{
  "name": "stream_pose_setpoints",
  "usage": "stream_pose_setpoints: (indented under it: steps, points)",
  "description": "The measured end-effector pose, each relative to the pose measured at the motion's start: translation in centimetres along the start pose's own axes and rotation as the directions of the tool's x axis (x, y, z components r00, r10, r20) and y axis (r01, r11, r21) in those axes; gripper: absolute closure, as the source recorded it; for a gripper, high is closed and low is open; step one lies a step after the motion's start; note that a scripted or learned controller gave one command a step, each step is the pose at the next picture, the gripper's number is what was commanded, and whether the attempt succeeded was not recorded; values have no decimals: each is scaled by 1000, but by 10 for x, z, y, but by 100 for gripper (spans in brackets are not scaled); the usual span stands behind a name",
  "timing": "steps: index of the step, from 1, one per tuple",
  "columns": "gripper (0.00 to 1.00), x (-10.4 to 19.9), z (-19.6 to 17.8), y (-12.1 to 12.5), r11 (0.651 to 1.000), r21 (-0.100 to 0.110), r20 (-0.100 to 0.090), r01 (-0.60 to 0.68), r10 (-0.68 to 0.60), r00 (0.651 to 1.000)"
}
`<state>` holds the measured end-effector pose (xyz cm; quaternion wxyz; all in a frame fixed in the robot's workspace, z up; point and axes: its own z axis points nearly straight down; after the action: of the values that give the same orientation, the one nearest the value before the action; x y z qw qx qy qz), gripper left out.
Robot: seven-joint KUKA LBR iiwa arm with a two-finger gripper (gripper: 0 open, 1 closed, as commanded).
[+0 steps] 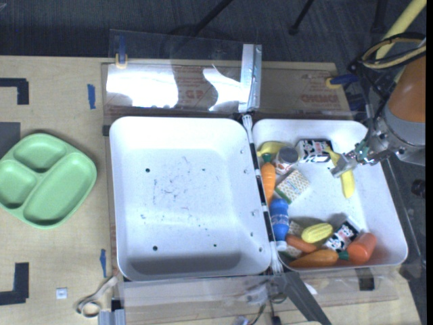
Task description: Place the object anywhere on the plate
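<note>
The arm [409, 107] is cut off by the frame's right edge, only its orange band and wrist in view. Whether the gripper [352, 160] grips anything cannot be told at this size. In the lower right bin [396, 208], piled items overlap; the blue bottle [278, 217] lies partly behind the bins' shared rim.

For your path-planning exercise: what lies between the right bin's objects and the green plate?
The left bin lies across the whole way, its walls raised between the right bin and the plate. Beyond it is bare bench.
</note>
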<state>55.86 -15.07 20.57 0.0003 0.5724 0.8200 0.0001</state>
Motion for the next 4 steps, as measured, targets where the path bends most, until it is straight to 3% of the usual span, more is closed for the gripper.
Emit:
stream_pose_setpoints:
  steps: [1,2,3,4]
  points:
    - [100,-45,29,2,856,-1,2,-517,517,856]
    - [0,-45,29,2,856,-1,1,-517,517,856]
    - [0,-38,120,5,992,-2,0,-126,126,992]
    - [0,-61,26,34,613,0,1,-790,790,613]
